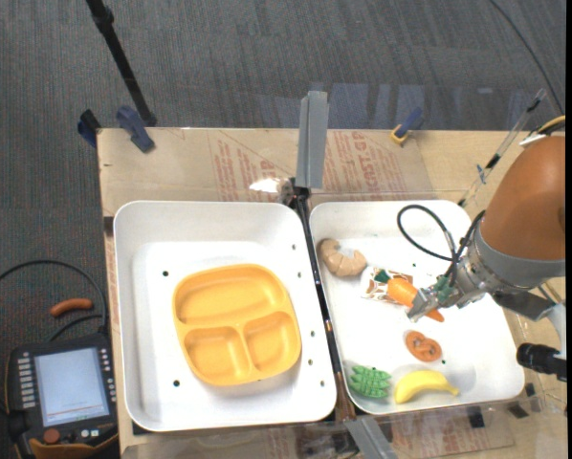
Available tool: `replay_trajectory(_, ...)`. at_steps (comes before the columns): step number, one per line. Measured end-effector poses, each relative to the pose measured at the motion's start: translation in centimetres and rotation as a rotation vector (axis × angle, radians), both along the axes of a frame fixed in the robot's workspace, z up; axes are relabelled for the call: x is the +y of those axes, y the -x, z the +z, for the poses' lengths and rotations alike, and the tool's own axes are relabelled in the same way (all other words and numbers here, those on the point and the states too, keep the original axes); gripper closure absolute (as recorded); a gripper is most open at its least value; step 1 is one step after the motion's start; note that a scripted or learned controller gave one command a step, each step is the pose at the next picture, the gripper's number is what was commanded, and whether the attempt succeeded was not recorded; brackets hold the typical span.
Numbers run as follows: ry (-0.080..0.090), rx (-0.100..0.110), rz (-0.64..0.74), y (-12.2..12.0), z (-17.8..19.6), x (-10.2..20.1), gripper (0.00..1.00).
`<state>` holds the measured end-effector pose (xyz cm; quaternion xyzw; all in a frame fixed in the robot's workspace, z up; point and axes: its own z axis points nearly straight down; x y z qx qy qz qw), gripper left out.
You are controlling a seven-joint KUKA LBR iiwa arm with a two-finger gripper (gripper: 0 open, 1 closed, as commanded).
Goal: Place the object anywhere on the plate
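While one orange carrot [399, 291] lies in the right bin [477, 376], the gripper [426, 304] sits at its tip; whether it grips cannot be told. Sharing the bin: one banana [423, 385], one green item [369, 381], one pretzel [423, 346], one beige piece [341, 257]. One yellow plate [235, 323] occupies the left bin [143, 256].

Left bin [133, 256]: white. Plate [236, 322]: plain yellow-orange, no pattern. Right bin [382, 220]: white. Carrot [399, 292]: orange, lying on a white card [375, 283] with green and brown print. Banana [423, 385]: yellow. Ridged toy [369, 381]: green. Pretzel-like piece [423, 346]: orange-red. Lumpy item [341, 256]: tan. Arm [525, 208]: orange band over grey. Table [209, 165]: brown board with red printing. Floor [267, 46]: grey carpet.
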<state>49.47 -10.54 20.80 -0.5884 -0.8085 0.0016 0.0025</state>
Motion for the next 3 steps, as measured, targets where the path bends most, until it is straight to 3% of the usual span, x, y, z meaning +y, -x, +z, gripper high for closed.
replay_trajectory(1, 0.0, 0.0, 0.081, -2.1, -0.8, 8.9, 1.0)
replay_trajectory(2, 0.0, 0.002, 0.158, -1.5, -2.4, 16.8, 1.0)
replay_trajectory(3, 0.0, 0.001, 0.158, -1.5, -2.3, 16.7, 0.0)
